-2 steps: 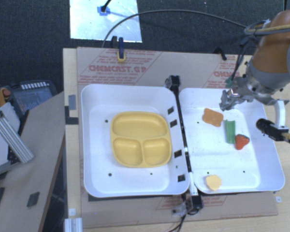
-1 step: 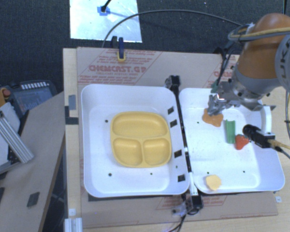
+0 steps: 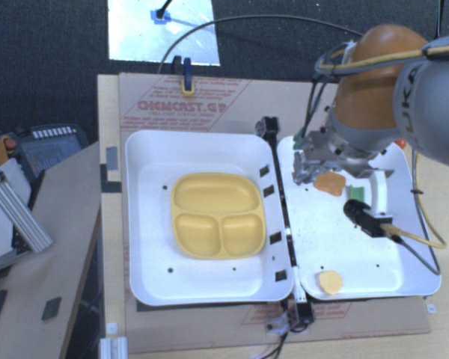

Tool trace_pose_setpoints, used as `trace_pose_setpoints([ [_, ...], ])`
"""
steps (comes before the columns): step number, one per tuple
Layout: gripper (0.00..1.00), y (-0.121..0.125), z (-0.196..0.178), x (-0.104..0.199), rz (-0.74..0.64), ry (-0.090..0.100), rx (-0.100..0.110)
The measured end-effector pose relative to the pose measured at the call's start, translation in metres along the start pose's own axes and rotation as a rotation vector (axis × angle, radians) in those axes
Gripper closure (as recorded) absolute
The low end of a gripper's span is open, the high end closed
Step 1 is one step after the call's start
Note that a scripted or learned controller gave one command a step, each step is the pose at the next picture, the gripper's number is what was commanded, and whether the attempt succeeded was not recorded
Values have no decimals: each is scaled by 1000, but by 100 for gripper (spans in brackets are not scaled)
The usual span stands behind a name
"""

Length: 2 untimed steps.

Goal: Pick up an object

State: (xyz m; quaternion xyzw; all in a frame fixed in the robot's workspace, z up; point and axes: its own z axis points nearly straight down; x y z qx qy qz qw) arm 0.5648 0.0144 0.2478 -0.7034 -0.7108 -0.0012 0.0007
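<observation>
My gripper (image 3: 307,172) hangs low over the far left part of the right bin (image 3: 404,275), under the grey and orange arm. An orange piece (image 3: 331,184) lies just to its right, close to the gripper; whether they touch is unclear. A small green piece (image 3: 355,192) and a white piece (image 3: 379,193) sit right of the orange one. A pale yellow round piece (image 3: 330,281) lies near the bin's front left corner.
The left bin (image 3: 146,200) holds a yellow divided tray (image 3: 217,215) in its middle. A black divider (image 3: 278,200) runs between the two bins. Cardboard lies under both bins, and a keypad device (image 3: 49,148) sits at the far left.
</observation>
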Motion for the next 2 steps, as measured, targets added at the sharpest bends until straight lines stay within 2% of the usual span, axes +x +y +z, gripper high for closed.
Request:
trace_pose_setpoints([
  [1, 100, -8, 7, 48, 1, 0, 0],
  [2, 100, -33, 5, 91, 1, 0, 1],
])
